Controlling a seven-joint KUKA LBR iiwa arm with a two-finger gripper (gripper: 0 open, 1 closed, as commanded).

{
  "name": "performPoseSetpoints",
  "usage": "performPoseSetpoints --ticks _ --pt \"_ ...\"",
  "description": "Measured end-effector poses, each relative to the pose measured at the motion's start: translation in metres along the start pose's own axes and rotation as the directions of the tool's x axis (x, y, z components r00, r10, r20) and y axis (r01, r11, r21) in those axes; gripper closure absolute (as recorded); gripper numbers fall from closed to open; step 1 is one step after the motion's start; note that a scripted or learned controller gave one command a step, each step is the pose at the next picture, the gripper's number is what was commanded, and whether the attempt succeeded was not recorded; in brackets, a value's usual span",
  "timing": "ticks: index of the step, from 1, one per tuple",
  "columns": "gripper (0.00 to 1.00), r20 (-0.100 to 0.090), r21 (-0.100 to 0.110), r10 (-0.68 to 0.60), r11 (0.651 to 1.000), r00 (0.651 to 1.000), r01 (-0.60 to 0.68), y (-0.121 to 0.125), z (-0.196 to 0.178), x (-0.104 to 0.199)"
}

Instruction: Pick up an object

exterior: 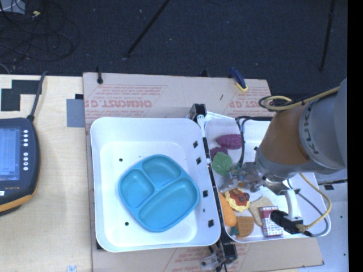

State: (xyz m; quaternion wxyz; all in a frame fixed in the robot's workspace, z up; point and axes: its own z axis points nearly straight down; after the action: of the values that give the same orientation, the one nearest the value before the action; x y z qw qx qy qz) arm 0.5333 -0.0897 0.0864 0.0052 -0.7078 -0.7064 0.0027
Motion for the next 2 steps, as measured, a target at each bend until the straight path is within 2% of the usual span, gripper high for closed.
performPoseSetpoints --ticks 1,2 --pt "0.00 0.004 -0.013 -0.004 1.000 1.000 0.004 0.074 -0.002 0.000" --pt "0.00 0.002 -0.006 -0.003 1.000 1.000 0.003 0.111 -0.002 0.004"
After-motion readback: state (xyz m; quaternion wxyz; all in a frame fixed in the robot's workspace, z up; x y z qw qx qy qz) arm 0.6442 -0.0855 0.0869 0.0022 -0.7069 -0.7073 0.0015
